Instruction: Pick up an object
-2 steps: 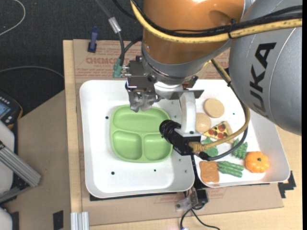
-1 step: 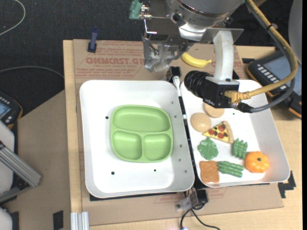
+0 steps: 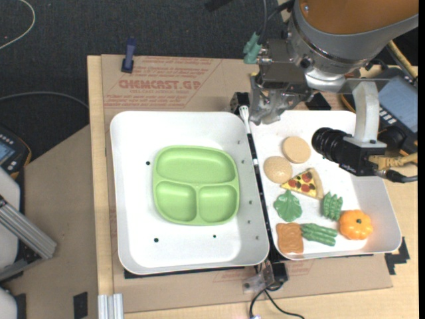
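Starting at the left: the left bin [image 3: 133, 198] holds a light green divided plate [image 3: 196, 183] with three compartments, sitting roughly in the middle of the bin and flat on the floor. Under both bins there's a brown board [image 3: 159, 82] with red "CHEMCAST" lettering, and a small blue clip [image 3: 128, 56] sits at its far left corner.

Moving over, the right bin [image 3: 382, 208] has all the toy food in it. Closest to the divider there's a pale round cookie-looking piece [image 3: 277, 169], with another tan round one [image 3: 296, 149] just beyond it, pretty much touching. Next to those is a pizza slice [image 3: 305, 183] with red toppings. Below that is a green leafy piece [image 3: 287, 206], and at the near edge an orange-brown slab [image 3: 289, 238], maybe toast, can't say for sure. Beside the slab lies a green bean-pod thing [image 3: 319, 233], then another knobbly green veggie [image 3: 331, 205] standing near the pizza, and a little orange pumpkin [image 3: 356, 225] at the far right of the bunch.

The gripper [image 3: 265, 115] is up at the far end of the right bin, right by the divider corner, well apart from the food. It's got nothing in it as far as I can see, and honestly I can't tell how far the jaws are spread from this angle. The grey arm with its orange band [image 3: 358, 2] comes in from the top right.
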Available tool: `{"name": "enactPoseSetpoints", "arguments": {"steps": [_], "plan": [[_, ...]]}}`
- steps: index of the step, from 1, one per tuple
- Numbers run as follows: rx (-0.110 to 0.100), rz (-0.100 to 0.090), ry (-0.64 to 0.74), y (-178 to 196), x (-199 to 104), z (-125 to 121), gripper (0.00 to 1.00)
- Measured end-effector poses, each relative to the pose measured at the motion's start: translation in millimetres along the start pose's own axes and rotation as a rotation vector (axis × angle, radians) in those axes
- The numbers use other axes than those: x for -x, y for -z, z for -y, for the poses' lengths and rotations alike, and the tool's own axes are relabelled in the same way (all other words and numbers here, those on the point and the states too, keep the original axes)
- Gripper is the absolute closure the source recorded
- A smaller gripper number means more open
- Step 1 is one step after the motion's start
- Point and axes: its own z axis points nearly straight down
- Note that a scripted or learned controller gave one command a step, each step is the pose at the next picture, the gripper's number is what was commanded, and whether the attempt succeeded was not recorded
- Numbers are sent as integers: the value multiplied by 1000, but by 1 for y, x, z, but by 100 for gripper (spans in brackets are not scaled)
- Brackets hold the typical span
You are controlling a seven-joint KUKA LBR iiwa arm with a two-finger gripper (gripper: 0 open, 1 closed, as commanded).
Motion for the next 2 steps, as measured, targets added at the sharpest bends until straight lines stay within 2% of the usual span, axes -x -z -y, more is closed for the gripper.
{"name": "enactPoseSetpoints", "arguments": {"steps": [1,2], "plan": [[-8,2,17,-127,-87,2,100],[17,-9,11,-23,-83,4,100]]}}
